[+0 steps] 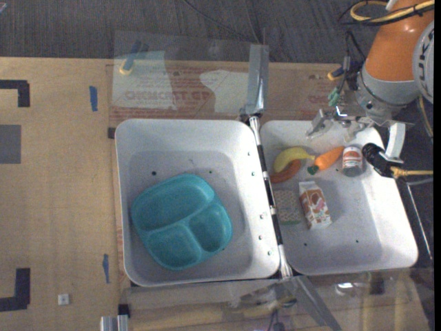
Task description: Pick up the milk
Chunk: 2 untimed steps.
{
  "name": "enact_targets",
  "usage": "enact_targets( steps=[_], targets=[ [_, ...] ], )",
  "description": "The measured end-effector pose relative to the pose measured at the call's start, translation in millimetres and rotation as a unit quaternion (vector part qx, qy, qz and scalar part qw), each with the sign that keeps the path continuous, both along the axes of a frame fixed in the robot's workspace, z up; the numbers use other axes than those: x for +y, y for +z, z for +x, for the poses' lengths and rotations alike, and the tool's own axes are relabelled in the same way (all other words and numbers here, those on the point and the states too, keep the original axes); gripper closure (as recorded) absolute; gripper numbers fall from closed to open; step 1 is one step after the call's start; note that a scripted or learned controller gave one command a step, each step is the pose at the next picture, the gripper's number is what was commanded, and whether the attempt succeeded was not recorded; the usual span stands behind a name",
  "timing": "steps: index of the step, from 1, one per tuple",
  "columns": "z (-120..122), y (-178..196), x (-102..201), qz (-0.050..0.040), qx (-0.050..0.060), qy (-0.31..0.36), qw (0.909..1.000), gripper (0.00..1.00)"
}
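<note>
1. Nearest the camera, the tabletop [55, 240] shows its front strip of bare wood, and on it sit two white bins side by side.
2. In the left bin [138, 143] there's one teal divided plate [180, 221], three compartments, lying flat toward the near-left corner.
3. Over to the right bin [372, 233], and here's the milk carton [314, 207], one only, lying flat on the bin floor left of centre. Its long axis runs near to far with a slight lean; I can't make out which end is the top.
4. Just beyond it, one yellow banana [292, 157] curves beside the bins' shared wall, with a reddish-brown piece [284, 174] tucked under it.
5. One orange carrot [328, 159] lies slanted next to the banana, and one small can [352, 160] stands right beside the carrot's far end.
6. At the bin's far right corner the arm [400, 40] reaches in, orange band up top, wrist angled downward and left. The gripper [334, 119] hovers above the far rim, well apart from the milk carton; its jaws are spread and released, nothing between them.
</note>
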<state>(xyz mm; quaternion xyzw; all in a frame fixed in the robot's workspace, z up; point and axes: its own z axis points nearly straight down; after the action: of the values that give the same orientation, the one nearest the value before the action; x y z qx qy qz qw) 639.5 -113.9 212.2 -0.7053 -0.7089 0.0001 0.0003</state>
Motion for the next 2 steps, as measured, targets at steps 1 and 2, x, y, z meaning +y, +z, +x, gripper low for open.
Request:
enact_targets(
  steps=[1, 2],
  targets=[
    [-66, -124, -17, -0.0001, -0.002, 0.009, 1.0, 0.0],
    [-133, -124, 11, -0.0011, -0.003, 0.027, 0.9996, 0.0]
  ],
)
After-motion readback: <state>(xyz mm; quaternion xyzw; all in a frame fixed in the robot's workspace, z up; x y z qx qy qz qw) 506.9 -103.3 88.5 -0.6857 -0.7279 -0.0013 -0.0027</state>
